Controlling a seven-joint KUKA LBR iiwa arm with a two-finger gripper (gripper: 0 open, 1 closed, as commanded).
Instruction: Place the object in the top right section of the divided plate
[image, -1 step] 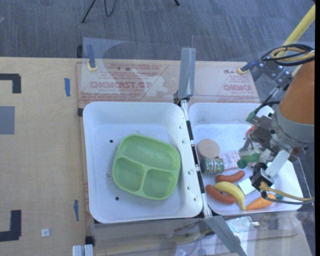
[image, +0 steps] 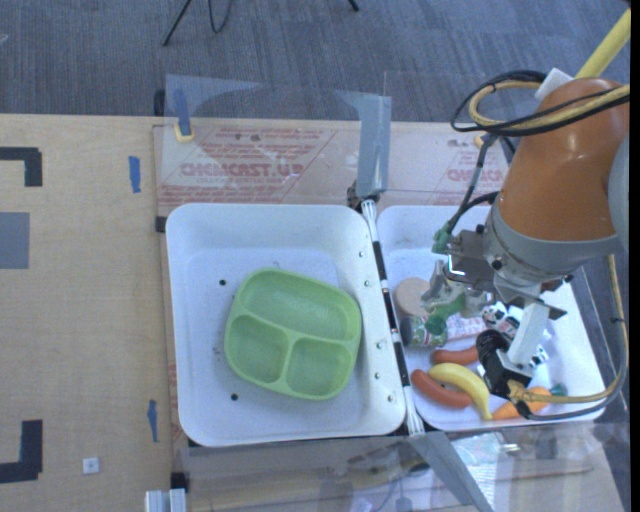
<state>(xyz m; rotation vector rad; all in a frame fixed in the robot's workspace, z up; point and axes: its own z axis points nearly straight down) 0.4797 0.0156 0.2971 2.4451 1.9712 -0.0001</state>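
place: robotics lab | evidence: taped plywood bench (image: 80, 330), white bins (image: 190, 400), grey carpet (image: 100, 45), clear guard panels (image: 270, 150)

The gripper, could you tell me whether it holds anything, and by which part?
It cannot be told: the gripper hangs low over the right bin, among the toys.

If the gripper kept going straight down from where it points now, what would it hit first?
Probably the small green and white item lying in the right bin, beside the tan round object. The gripper hangs just over it, though depth is unclear from this slanted view.

Green divided plate (image: 292, 334) in left bin (image: 190, 300)
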